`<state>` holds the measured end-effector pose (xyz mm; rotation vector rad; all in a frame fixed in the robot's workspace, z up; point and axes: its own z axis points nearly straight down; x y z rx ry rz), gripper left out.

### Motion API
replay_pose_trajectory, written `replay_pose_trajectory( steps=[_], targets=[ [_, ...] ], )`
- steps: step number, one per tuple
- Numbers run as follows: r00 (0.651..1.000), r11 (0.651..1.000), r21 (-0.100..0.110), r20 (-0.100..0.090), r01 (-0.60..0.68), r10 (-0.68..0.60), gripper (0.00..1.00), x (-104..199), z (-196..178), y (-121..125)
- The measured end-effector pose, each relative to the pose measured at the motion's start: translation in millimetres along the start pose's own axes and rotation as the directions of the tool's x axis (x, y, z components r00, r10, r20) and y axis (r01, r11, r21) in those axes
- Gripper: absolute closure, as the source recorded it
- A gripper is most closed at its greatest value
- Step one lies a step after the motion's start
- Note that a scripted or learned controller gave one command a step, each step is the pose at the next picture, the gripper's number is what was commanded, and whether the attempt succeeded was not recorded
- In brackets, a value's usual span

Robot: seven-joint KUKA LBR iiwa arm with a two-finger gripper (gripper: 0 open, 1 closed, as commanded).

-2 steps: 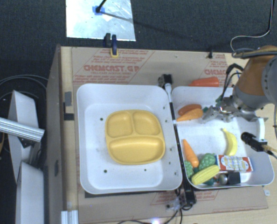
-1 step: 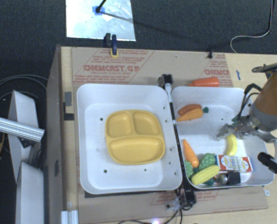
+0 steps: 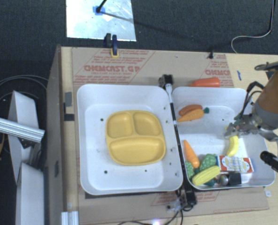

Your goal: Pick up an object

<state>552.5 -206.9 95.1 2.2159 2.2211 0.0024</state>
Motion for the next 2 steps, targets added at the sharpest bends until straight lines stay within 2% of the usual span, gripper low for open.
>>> replay_pose_trajectory(
  steps=[1,2],
  targets=[
    [1.0,1.0,0.002,-0.003,0.002,-0.002,1.0,71.8,10.8,48.2],
    [1.0,1.0,0.0,-0.003,0.002,-0.002,1.0,157.0,-90.4,33.5]
  ],
)
